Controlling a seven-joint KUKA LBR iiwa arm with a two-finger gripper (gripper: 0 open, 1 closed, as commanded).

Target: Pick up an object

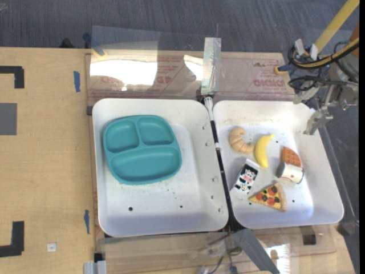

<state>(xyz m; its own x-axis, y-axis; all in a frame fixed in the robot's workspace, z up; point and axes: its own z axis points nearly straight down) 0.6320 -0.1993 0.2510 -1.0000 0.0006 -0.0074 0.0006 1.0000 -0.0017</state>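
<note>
One end effector (315, 120) over bin corner (308, 108)

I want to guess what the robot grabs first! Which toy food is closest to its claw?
The cake slice, orange on top. It lies furthest right in the right bin, nearest the gripper; banana, croissant and pizza lie farther.

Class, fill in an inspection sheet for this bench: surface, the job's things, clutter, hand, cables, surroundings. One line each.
Surface: two white bins side by side on a wooden bench.
Job's things: right bin holds croissant, banana, cake slice, small carton, pizza slice.
Clutter: teal divided plate in left bin; dark specks.
Hand: hand at right bin's upper right rim, nothing seen in it.
Cables: black and yellow bundle top right.
Surroundings: clear panels behind bins, grey floor.
</note>
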